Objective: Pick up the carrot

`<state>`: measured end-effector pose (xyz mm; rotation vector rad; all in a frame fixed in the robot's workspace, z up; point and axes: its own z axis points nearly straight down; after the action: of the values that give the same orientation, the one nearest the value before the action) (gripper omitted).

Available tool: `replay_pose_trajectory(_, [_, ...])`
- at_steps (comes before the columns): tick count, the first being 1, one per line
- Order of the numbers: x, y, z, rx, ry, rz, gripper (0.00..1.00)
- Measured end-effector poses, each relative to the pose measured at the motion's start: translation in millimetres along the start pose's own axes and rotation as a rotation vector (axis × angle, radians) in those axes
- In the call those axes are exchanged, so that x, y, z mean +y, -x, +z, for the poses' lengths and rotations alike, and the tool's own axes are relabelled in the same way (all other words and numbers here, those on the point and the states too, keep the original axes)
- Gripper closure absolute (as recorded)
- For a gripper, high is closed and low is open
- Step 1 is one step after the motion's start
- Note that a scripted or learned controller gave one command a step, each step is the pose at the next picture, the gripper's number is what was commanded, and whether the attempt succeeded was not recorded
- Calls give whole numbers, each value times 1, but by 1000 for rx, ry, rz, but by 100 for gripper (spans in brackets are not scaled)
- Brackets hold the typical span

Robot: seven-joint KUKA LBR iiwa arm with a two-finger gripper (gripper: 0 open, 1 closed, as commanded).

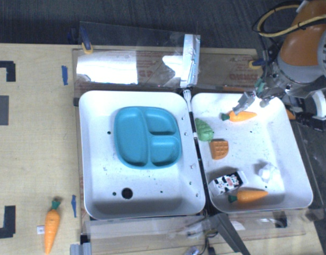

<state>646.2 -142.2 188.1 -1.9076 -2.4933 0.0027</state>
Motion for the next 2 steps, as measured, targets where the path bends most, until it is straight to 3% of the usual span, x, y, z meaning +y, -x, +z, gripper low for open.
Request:
replay_pose_trajectory(1, [9, 28, 94, -14, 20, -39, 0])
replay_pose_trajectory(2, [13, 26, 75, -13, 24, -45, 100])
